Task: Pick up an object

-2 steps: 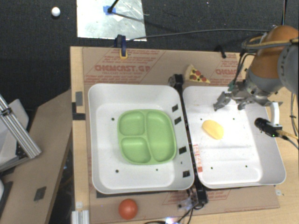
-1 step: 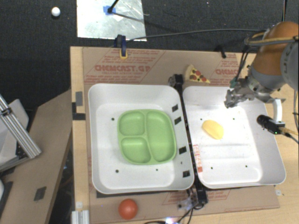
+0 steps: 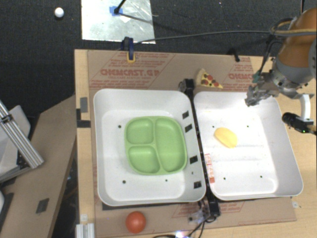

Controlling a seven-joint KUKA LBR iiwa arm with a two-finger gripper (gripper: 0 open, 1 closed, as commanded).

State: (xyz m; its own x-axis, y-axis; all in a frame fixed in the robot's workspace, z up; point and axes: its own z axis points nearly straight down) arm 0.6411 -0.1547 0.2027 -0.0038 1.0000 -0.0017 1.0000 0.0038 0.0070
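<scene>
- Camera view, upper right of the frame: the grey arm (image 3: 292, 48) hangs its gripper (image 3: 255, 97) over the far edge of the right bin (image 3: 277, 148); whether it is spread or pressed together cannot be told.
- A yellow object (image 3: 226, 137) lies in that bin, left of centre, well apart from the gripper.
- Left bin (image 3: 109, 133): a green divided plate (image 3: 155, 145).
- Outside the bins: a pizza-slice toy (image 3: 209, 79) at top, a red ball (image 3: 135, 221) at bottom.

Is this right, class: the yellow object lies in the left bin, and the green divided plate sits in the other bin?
Not quite. The camera view shows the yellow object in the right bin, and the green divided plate in the left bin. The two are in separate bins, as stated.
</scene>
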